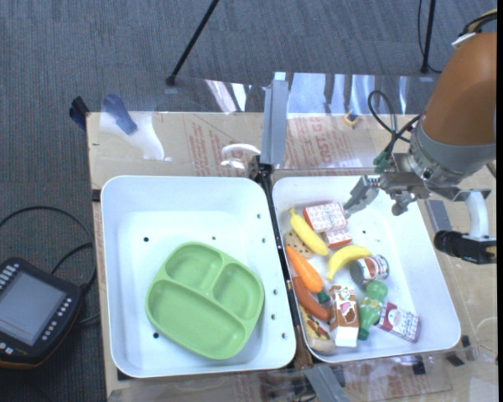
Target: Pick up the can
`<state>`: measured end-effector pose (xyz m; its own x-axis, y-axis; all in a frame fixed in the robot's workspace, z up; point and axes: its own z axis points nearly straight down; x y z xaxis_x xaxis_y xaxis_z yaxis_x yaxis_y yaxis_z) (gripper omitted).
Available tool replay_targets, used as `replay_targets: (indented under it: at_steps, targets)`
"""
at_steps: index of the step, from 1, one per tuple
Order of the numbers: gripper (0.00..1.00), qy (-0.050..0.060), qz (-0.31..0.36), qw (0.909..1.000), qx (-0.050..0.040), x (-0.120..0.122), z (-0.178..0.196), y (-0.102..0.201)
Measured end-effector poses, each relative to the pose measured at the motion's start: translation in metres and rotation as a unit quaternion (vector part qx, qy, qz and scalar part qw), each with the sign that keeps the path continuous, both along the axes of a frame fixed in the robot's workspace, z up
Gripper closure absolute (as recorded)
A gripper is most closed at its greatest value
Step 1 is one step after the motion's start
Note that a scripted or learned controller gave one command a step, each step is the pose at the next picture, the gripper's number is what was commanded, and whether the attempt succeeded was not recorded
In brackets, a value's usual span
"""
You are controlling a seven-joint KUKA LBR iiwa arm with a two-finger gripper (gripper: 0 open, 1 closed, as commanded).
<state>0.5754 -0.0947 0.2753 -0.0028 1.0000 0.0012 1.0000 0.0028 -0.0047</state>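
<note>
I see my gripper [377, 198] hovering at right above the toy-food bin [440, 296], can [371, 269] below it.

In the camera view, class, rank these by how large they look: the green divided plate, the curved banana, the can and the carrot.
1. green divided plate, by far the largest.
2 and 3. curved banana and carrot: too alike in length to rank.
4. can, smallest, partly hidden behind the banana.

Two bananas [308, 233], two carrots [303, 268], one can [371, 268]
</note>
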Motion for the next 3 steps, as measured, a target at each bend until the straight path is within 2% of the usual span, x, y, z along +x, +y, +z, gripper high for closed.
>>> replay_targets:
  at_steps: [1,2,3]
  targets:
    - [0.00,0.001,-0.011,0.9999,0.0000,-0.100,0.034,0.021]
    - [0.00,0.000,-0.093,0.9957,-0.0015,-0.099,0.116,0.126]
    - [0.00,0.000,-0.242,0.9702,-0.0026,-0.099,0.161,0.195]
